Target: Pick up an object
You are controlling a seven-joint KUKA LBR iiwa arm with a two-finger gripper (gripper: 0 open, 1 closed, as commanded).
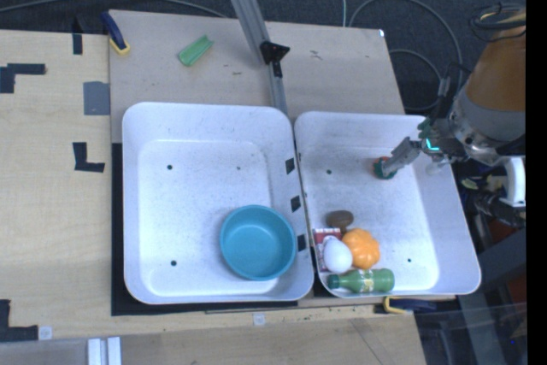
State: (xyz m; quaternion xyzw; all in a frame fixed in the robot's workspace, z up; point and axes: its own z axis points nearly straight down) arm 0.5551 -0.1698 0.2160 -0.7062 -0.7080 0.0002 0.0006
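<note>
The robot's grey two-finger hand (389, 167) dips into the right shallow white bin (444, 244), well apart from the orange ball (362, 248); its grip state cannot be told.

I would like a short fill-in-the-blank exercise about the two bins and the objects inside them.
1. The blue bowl lies in the ____ bin.
2. The orange fruit lies in the ____ bin.
3. The bottle near the right bin's front edge is ____ in colour.
4. The gripper is above the ____ bin.

Missing words: left; right; green; right
</note>
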